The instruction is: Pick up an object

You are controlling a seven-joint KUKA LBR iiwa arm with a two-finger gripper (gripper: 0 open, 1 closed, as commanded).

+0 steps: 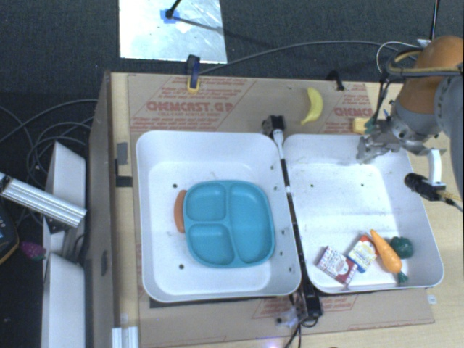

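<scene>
Fingers (367, 151) hover well apart from carrot (386, 251), grasping nothing.

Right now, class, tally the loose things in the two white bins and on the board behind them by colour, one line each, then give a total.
Blue: 1, the divided plate
Orange: 2, the sausage-shaped piece beside the plate and the carrot
Green: 1, the round item
Red and white: 2, the small cartons
Yellow: 1, the banana
Total: 7
</scene>
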